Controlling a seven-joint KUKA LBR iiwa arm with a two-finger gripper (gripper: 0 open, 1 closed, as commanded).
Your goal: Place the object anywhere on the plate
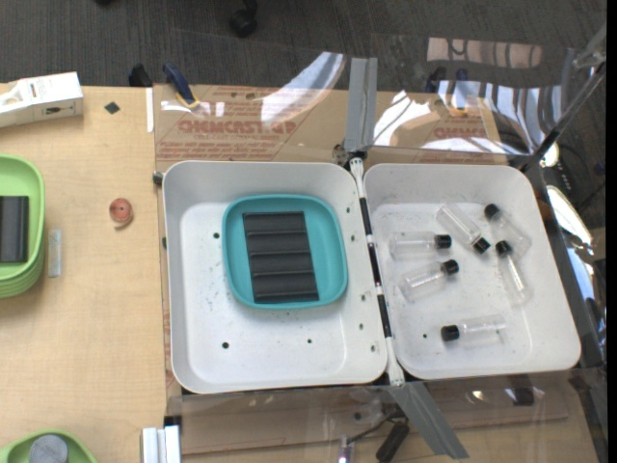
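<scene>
The clear black-capped vials [424,280] are lying scattered in the right bin [540,350], the teal plate [234,249] is sitting in the left bin [193,340], and the jaws' state cannot be told.

Two shallow white plastic bins: left bin [193,287], right bin [540,345], side by side. Inside the left bin: one teal square plastic plate [333,258], carrying one dark grey ribbed rectangular block [280,255]. Inside the right bin: five clear plastic vials with black caps [429,276], scattered, none touching the plate. Left of the left bin, on the wooden bench: one lime green tray stack [27,177], one small round reddish disc [120,210], one white box [39,96].
</scene>
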